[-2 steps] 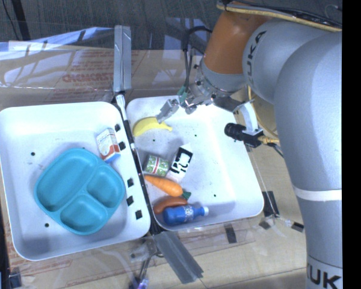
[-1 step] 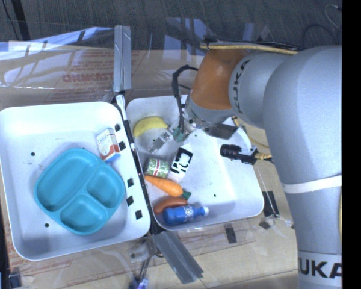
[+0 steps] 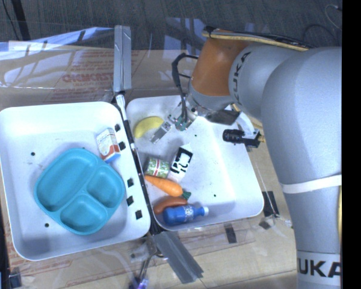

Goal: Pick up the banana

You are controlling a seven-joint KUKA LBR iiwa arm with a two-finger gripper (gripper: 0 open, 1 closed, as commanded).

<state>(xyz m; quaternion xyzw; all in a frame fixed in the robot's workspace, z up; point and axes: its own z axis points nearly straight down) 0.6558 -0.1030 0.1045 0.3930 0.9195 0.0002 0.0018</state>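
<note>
Yellow banana sits at the far left corner of the right bin, and the claw hangs just beside it on its right, tips almost touching the fruit. Whether it's spread or pinched, I can't tell.

I'm seeing the arm reaching in from the right, its gripper hanging low in the right bin just beside the banana at the back left corner. A carrot, a blue bottle and a small can are lying along that bin's left side. A blue tray is sitting in the left bin
</note>
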